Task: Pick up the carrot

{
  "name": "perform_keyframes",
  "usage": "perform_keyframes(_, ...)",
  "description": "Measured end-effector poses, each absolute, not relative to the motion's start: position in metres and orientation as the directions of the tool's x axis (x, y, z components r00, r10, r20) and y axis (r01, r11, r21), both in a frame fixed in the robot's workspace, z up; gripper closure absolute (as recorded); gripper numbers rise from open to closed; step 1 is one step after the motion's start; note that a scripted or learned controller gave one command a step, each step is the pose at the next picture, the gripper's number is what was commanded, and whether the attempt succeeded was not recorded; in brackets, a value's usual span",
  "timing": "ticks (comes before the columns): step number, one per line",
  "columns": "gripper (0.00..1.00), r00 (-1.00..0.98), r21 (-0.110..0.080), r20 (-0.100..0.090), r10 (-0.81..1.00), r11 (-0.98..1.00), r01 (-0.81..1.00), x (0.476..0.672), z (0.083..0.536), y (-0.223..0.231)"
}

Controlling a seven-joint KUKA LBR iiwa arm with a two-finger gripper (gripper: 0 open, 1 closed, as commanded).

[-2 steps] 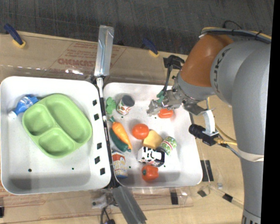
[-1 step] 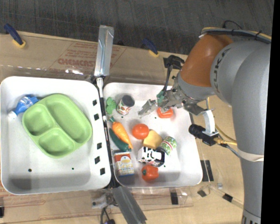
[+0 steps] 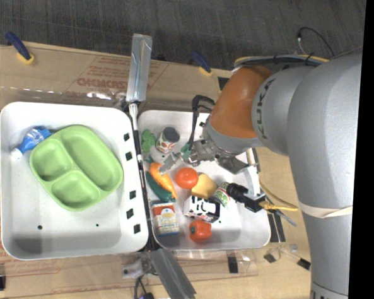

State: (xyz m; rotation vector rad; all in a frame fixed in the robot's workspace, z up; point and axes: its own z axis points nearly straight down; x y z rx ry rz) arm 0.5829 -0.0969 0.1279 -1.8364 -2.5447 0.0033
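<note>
The carrot (image 3: 160, 179) is orange with a green end and lies at a slant near the left wall of the right bin (image 3: 255, 227). My gripper (image 3: 175, 160) hangs low over the bin's back half, just above and to the right of the carrot's upper end. Its tip is close to the carrot, but I cannot make out whether they touch. The arm's orange band and grey wrist cover the bin's back right part.
Around the carrot lie a red tomato (image 3: 186, 177), a yellow piece (image 3: 204, 186), a small bottle (image 3: 225, 193), a red pepper (image 3: 200, 230), a small can (image 3: 165, 219) and a jar (image 3: 169, 137). The left bin holds a green divided plate (image 3: 77, 165) and a blue item (image 3: 33, 137).
</note>
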Motion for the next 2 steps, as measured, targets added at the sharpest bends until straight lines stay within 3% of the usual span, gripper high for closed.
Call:
perform_keyframes(1,0.0,-0.378,0.021,-0.009,0.926,0.379,0.925,0.5461,0.1012,-0.1021)
perform_keyframes(2,1.0,-0.382,0.011,-0.006,0.924,0.382,0.924,0.5432,0.1069,-0.1025)
